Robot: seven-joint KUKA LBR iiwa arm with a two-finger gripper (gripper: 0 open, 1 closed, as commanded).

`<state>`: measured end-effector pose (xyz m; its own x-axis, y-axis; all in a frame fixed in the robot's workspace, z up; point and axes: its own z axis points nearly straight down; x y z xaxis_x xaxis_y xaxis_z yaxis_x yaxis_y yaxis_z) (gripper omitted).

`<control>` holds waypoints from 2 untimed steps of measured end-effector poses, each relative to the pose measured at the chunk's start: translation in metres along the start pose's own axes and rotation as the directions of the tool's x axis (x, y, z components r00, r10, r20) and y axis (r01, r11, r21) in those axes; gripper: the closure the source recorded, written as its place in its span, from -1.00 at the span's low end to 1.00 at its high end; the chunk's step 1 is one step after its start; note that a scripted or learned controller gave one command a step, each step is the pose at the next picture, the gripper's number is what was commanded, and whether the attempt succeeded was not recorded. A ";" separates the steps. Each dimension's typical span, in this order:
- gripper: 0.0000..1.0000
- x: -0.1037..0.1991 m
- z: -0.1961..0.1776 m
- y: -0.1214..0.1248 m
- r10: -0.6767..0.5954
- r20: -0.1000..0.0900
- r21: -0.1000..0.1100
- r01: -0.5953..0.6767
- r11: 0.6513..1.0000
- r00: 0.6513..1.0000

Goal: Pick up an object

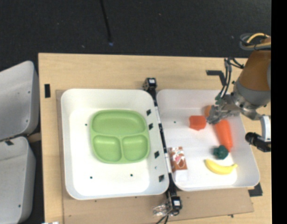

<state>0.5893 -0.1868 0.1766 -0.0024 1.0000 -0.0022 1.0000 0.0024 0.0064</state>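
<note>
- Dark floor all round the pale wooden table [110, 71], two white chair-like shapes at the left edge of the frame.
- Left bin [78, 171] carries a green divided plate [119, 135], sitting centre.
- Right bin [185, 106]: orange-red block [197, 122], carrot [224, 133], dark green lump [220, 151], banana [220, 166], small printed packet [178, 158] at the lower left.
- Gripper [216, 114] is low between block and carrot top; jaws open or closed, cannot tell.
</note>
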 end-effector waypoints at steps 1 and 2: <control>1.00 0.000 -0.045 -0.003 -0.001 0.000 0.000 0.001 1.000 1.000; 1.00 -0.002 -0.062 -0.002 -0.002 -0.001 0.003 0.002 1.000 1.000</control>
<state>0.5872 -0.1884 0.2381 -0.0040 1.0000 -0.0013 1.0000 0.0040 0.0038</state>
